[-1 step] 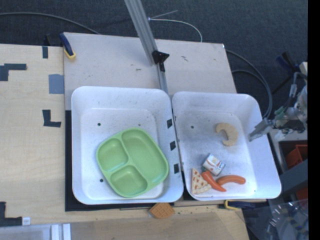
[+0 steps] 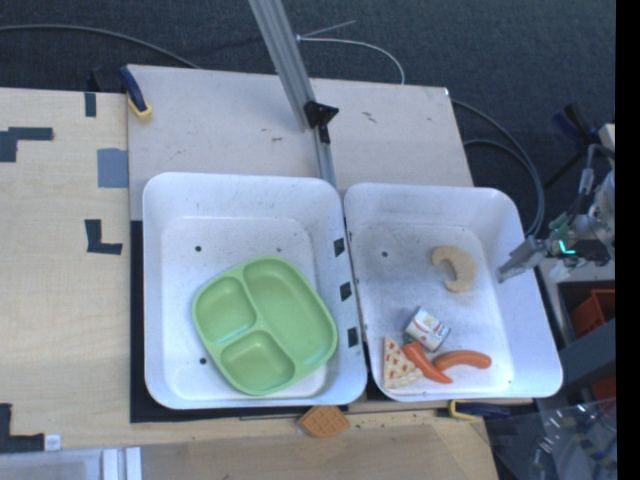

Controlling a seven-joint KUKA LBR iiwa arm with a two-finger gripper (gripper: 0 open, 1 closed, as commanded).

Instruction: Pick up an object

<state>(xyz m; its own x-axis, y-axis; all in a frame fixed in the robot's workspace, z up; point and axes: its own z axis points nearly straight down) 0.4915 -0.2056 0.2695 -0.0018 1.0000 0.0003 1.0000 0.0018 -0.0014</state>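
Small carton (image 2: pixel 427 329) (label unreadable) beside 1 hot dog (image 2: pixel 462 360) in right bin (image 2: pixel 520 298); hand's state unclear.

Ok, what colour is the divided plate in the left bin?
Light green. The divided plate shows best in the camera view, lying in the left bin.

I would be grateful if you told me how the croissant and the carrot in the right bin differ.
The croissant is pale tan and curved like a crescent; the carrot is orange and tapered, nearly straight. The croissant lies alone toward the bin's middle, apart from other items; the carrot sits near the front edge, touching the pizza slice and close to the sausage. Both lie flat on the floor of the right bin.
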